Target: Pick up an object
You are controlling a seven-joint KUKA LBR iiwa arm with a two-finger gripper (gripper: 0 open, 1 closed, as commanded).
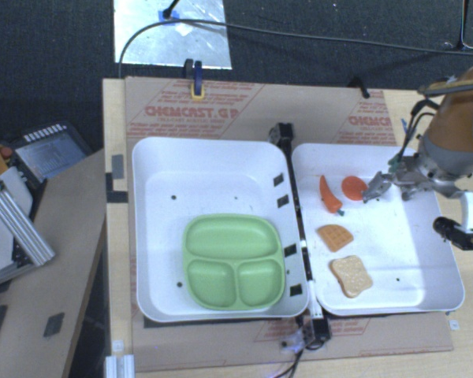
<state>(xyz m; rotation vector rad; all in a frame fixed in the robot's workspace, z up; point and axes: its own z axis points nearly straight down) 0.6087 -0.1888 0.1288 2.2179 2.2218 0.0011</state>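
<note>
One bread slice [351, 275], one waffle [335, 236], one carrot [329, 194], one tomato [353, 187].

A divided tray [233, 260] lies in the left bin [154, 211]; four food pieces in the right bin [426, 270].

A: What colours sit in the shallow white plastic bin on the right [426, 282]?

B: At about ten o'clock, a bright orange-red carrot-shaped toy [329, 194]. Just beside it toward three o'clock, a round red-orange disc [352, 186]. Near the bin's middle, a golden-brown waffle piece with a faint grid pattern [334, 236]. Toward six o'clock, a pale tan bread slice with a darker brown crust edge [351, 276].

A: And the shallow white plastic bin on the left [158, 172]?

B: White with small dark specks, holding a pale green three-compartment plastic tray [232, 260] toward five o'clock.

A: The surface beneath?

B: A tan cardboard sheet with faded red lettering [191, 110], with a yellow and blue clamp [195, 79] at twelve o'clock. The grey metal arm with its orange band [457, 128] sits at three o'clock.
</note>
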